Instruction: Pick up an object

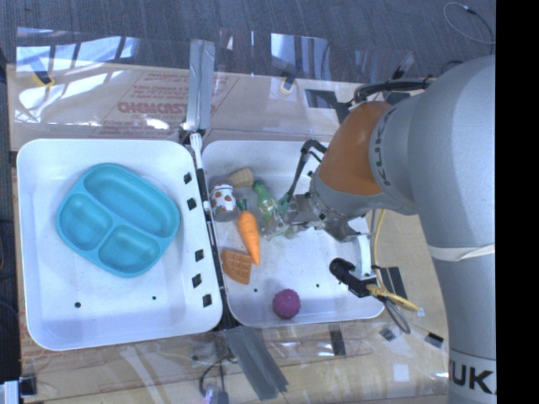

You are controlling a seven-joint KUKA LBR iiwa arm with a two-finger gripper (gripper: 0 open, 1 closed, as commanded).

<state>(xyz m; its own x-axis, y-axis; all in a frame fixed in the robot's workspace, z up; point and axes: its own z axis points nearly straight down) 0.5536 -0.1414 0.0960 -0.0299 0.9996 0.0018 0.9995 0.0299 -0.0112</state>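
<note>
Your end effector (282, 219) hangs low in the right bin (337, 305); you cannot tell its state; the carrot (248, 236) lies just left of it, long axis running near-to-far.

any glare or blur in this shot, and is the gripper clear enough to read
Camera view: bright glare streaks on the clear panels behind the bins; the blue divided plate and carrot look sharp; the gripper is small, cluttered against nearby items, so its state is unreadable.
</note>
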